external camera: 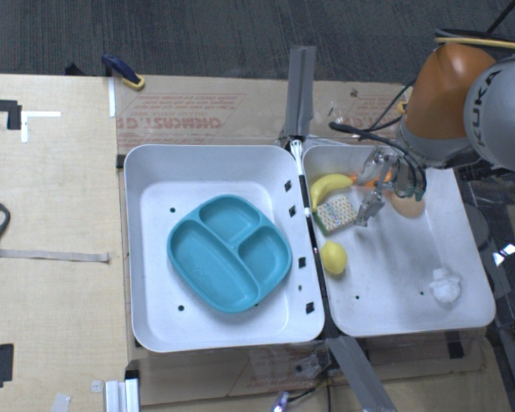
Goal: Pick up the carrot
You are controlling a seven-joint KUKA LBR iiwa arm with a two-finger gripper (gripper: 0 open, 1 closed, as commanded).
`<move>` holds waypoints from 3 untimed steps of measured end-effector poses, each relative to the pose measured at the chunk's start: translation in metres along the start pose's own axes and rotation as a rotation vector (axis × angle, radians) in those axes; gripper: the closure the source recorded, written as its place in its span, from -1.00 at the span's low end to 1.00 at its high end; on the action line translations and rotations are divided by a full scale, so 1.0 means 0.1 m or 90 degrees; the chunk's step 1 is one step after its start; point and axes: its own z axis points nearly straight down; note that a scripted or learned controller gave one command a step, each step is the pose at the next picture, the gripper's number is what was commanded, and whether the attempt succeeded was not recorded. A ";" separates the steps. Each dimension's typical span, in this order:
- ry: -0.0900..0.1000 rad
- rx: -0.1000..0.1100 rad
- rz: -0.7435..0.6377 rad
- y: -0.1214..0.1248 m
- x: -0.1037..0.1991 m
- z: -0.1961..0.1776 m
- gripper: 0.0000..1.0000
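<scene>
Carrot, a slim orange stiff root [366,178], lies near the right bin's [463,312] back edge; light, firm, best pinched mid-length. Gripper [376,197] state: cannot tell.

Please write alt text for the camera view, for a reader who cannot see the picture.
A grey robot arm's gripper hangs low over the right bin, close to an orange carrot, a banana and a lemon. The left bin holds a blue divided plate.
</scene>
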 end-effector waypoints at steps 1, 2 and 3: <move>0.004 -0.001 0.057 -0.21 -0.05 0.05 -1.00; -0.010 -0.002 0.171 -0.40 -0.09 -0.24 -1.00; -0.010 -0.002 0.171 -0.40 -0.09 -0.24 -1.00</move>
